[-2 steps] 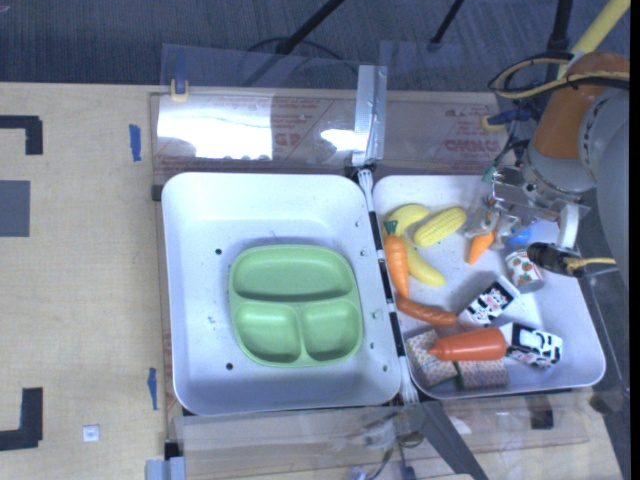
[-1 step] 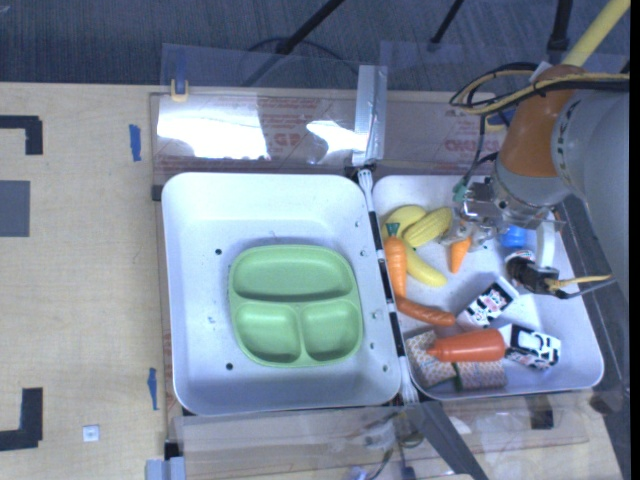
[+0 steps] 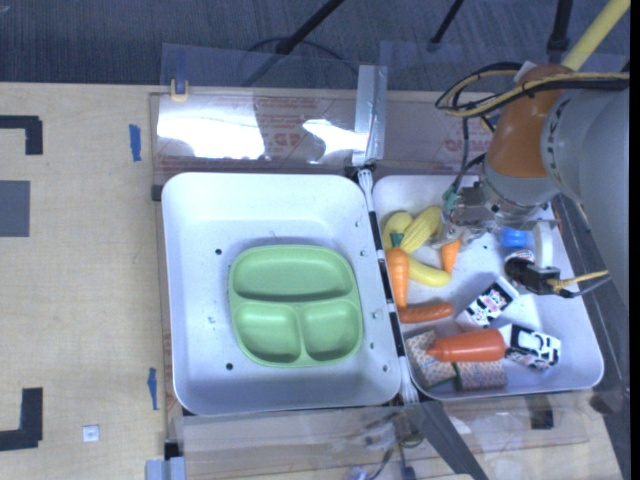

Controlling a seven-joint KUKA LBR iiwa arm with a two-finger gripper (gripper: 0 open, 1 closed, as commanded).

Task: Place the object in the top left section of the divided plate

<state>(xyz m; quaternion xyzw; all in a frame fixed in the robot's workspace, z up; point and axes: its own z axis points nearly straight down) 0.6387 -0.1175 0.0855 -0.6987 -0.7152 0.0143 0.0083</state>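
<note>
**Gripper working over the toy food bin**

I am seeing the green divided plastic plate (image 3: 295, 305) lying bare in the left white bin (image 3: 190, 218). In the right white bin (image 3: 585, 353), the red sausage-like toy (image 3: 468, 346) is lying nearest, the yellow corn cob toy (image 3: 421, 227) farther back. The gripper (image 3: 470, 213) is hovering just beside the corn; its grip I cannot tell. I am judging the corn light, stiff and slippery, best pinched mid-length.

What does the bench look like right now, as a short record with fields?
left bin: holds a green divided plate, sections bare
right bin: toy food, including corn, carrot, banana, sausage
arm: over the right bin's far side
gripper: above the corn, nothing seen between its fingers
task state: no object on the plate yet
</note>
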